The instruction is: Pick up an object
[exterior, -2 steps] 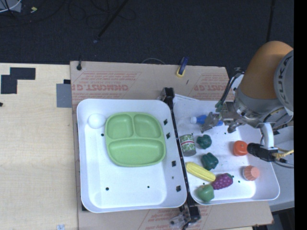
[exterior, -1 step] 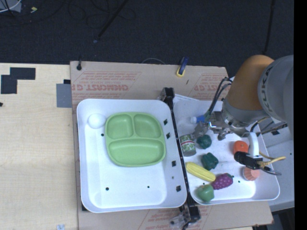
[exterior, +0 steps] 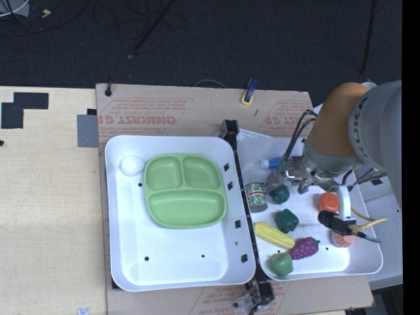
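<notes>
Dark green toy pepper (exterior: 280,193) seen just beside grey two-finger gripper (exterior: 293,178); finger state not discernible; descent best centred over pepper.

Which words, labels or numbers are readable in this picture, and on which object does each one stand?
Red printed lettering on the cardboard sheet behind the bins: it appears upside down and too blurred to quote with certainty.
Label on the small can in the right bin: too small to read.
No other text is legible.

The arm (exterior: 357,133) hides the right bin's (exterior: 308,268) far right corner; the gripper (exterior: 289,176) is too indistinct to read.
</notes>
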### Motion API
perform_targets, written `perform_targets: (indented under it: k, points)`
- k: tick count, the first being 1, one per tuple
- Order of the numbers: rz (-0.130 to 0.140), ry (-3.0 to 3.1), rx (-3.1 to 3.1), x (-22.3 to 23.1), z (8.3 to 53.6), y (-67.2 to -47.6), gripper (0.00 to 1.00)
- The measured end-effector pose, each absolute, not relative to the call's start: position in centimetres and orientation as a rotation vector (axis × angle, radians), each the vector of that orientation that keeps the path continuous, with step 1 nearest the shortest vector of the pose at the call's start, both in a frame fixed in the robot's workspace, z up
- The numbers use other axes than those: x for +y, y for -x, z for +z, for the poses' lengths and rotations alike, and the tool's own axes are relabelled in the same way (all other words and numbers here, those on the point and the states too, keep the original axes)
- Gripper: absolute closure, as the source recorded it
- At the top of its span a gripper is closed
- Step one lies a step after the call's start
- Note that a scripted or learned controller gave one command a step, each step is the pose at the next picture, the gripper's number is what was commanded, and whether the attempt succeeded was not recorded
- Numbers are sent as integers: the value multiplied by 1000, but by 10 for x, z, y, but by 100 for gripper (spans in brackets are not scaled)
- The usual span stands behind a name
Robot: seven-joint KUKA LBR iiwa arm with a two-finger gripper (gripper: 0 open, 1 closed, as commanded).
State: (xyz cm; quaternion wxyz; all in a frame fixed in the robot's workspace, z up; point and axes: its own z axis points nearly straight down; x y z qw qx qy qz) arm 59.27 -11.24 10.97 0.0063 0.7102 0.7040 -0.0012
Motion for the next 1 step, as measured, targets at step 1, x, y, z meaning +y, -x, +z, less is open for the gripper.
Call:
perform_targets:
  k: [1]
  points:
    - [-3,-2233,2207,-110,116,-591,100]
